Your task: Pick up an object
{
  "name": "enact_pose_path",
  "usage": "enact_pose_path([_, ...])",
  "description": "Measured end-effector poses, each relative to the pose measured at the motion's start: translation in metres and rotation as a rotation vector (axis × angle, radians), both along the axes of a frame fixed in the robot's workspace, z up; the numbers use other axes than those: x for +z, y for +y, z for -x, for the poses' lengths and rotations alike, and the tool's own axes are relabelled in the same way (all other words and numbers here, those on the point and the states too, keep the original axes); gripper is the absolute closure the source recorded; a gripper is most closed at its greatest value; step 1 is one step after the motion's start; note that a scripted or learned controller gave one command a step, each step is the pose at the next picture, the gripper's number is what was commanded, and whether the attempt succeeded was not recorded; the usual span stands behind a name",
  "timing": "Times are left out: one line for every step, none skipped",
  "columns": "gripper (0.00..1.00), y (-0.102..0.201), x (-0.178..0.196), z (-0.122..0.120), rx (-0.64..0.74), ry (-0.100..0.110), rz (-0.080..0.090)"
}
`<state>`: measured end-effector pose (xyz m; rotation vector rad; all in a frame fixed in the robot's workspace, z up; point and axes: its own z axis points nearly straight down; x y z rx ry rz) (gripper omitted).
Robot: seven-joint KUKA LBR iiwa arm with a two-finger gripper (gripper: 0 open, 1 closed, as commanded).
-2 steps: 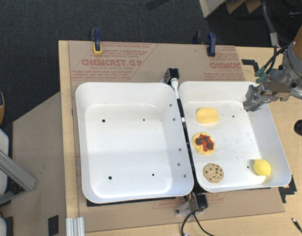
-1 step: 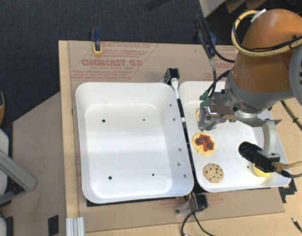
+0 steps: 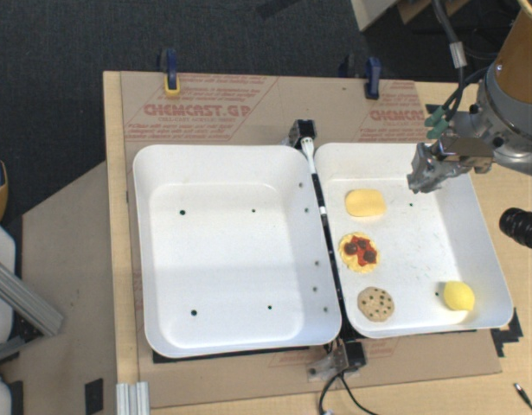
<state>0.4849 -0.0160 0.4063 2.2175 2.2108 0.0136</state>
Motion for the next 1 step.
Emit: enact_pose_path([1.0,-0.1014,0.0464,0.0037,-0.008,0.004,0.005])
